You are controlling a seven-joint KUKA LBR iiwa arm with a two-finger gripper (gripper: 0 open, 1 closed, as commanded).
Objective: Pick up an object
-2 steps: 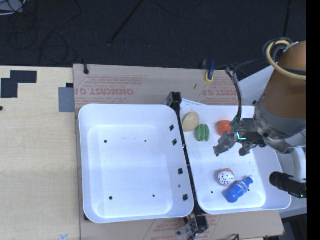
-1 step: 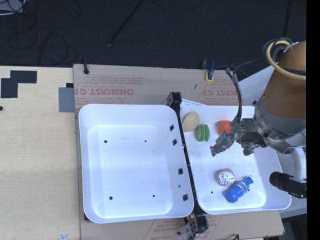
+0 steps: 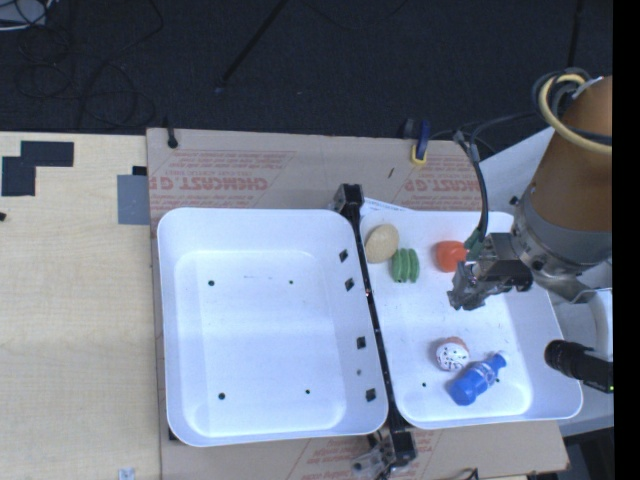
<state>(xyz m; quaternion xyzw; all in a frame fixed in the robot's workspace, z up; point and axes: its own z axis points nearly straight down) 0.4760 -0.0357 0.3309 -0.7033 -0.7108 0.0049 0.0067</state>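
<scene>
A grey KUKA arm with an orange band reaches in from the right, its gripper (image 3: 468, 296) hanging low over the right bin (image 3: 545, 388); whether it is released or clenched cannot be told from this angle, and nothing is visibly caught in it. Five small objects share that bin. A beige egg-shaped piece (image 3: 381, 243) lies near the far left corner, with a green ridged item (image 3: 405, 265) just beside it. An orange-red round object (image 3: 450, 255) sits near the gripper, on its far side, partly crowded by the tool's dark body. Toward the near edge, a white ball with dark speckles (image 3: 451, 353) rests against a blue bottle (image 3: 475, 379) lying on its side; both are apart from the gripper. A black cable (image 3: 481, 183) loops down from the far edge to the wrist. The left bin (image 3: 260, 418) adjoins the right one along a black divider strip (image 3: 362, 298). Both bins sit on a cardboard sheet (image 3: 260, 173) printed with red lettering, laid over a pale wood bench (image 3: 70, 318) marked with dark patches. A yellow-and-blue clamp (image 3: 420, 143) grips the cardboard's far edge. Beyond lies dark floor with stray cables
</scene>
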